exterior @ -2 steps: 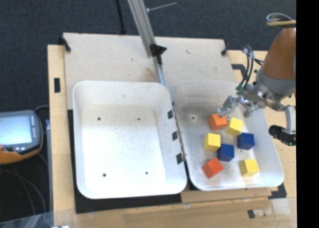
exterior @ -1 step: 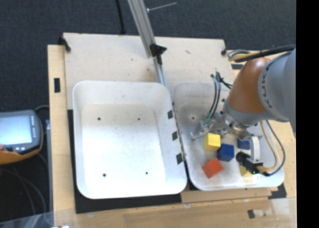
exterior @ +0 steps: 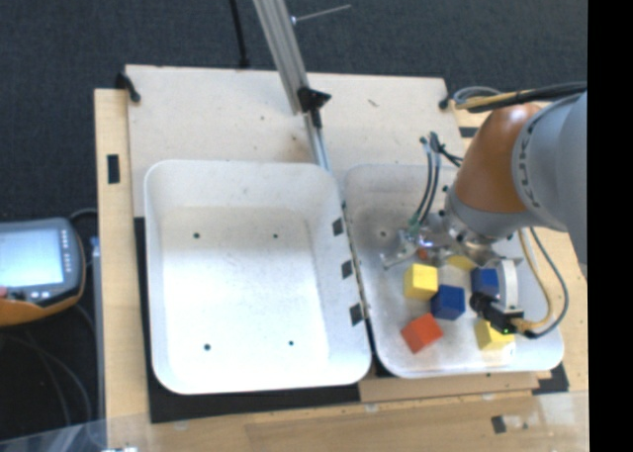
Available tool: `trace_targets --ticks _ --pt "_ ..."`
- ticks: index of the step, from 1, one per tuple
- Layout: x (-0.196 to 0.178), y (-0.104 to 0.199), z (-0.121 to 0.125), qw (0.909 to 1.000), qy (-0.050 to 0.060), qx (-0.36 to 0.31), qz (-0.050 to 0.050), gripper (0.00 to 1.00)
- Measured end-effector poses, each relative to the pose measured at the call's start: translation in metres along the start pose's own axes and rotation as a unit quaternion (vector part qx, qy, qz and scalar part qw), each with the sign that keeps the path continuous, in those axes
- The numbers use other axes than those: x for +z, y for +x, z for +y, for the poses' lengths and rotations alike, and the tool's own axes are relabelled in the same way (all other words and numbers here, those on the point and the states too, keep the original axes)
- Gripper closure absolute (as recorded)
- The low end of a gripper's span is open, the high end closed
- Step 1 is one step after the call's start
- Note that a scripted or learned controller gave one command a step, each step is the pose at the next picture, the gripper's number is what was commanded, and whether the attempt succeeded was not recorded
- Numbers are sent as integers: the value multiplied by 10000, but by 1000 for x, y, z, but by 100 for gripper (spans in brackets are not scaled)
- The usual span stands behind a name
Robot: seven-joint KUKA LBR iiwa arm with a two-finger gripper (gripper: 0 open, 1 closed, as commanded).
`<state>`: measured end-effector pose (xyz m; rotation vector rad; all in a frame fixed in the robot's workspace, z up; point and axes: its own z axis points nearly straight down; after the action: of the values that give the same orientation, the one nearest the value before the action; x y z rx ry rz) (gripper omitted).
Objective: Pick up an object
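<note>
Arm (exterior: 514, 168), grey with the orange band, comes in from 3 o'clock and hangs over the right shallow white plastic bin (exterior: 371, 203). Pincer (exterior: 435, 242) sits low near the bin floor at the top of the block cluster. Can't tell if it's released or clenched: wrist and cables cover it. Nothing visibly held.

Candidates, all in the right bin:
- yellow cube (exterior: 422, 280), just at 6 o'clock of the pincer, closest target
- blue cube (exterior: 449, 302), touching or nearly touching the yellow one at its 4 o'clock
- red-orange cube (exterior: 421, 332), at 6 o'clock of the cluster, slightly apart
- second blue block (exterior: 485, 280) and second yellow block (exterior: 492, 334) at 3 to 4 o'clock, partly under the cable loop (exterior: 554, 292)

Left white bin (exterior: 247, 272) is at 9 o'clock; it plays no part in the pick itself.

Risks as I read them:
- Blocks are packed. Closing on the yellow cube likely clips the blue neighbour, so either a two-block wedge or the cube gets pushed out sideways.
- Yellow cube looks rotated relative to the bin wall. If the jaw axis isn't aligned to its faces, it twists out on closure.
- Pincer appears offset toward 12 o'clock of the cube, so it may close on air or just nudge it.
- Cable loop drapes over the 3 o'clock blocks and could drag them on lift.
- Low approach near the bin floor could scrape the bin and shift it on the counter (exterior: 247, 114).
</note>
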<state>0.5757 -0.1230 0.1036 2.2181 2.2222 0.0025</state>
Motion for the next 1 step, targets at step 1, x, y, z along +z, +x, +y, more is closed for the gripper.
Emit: trace_targets --ticks 1 --pt "6 -7 -6 10000 0 11 -7 0"
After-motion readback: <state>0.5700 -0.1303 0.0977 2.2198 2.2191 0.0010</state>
